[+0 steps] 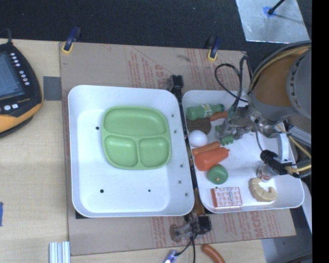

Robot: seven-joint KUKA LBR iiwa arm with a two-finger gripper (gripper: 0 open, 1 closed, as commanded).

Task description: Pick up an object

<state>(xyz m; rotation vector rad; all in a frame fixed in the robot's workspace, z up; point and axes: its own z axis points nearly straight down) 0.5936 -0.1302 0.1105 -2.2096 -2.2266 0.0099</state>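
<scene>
The right bin (285, 201) holds several items. At its far left lie a green bottle (204, 112), a white ball (198, 138) and a dark brown piece (200, 126). Below them are an orange carrot (207, 148), a red-orange pepper (211, 158) and a round green fruit (217, 173). A red and white box (226, 196) and a beige pastry (262, 190) sit near the front wall. My gripper (229, 129) hangs low over the bin's far middle, just right of the bottle and ball. A small green bit (226, 139) lies beside its tip.
The left bin (82, 163) holds a green divided plate (136, 137). A teach pendant (11, 89) rests on the bench at far left. Cables (233, 75) loop above the right bin's far edge. The arm's body (279, 86) overhangs that bin's right side.
</scene>
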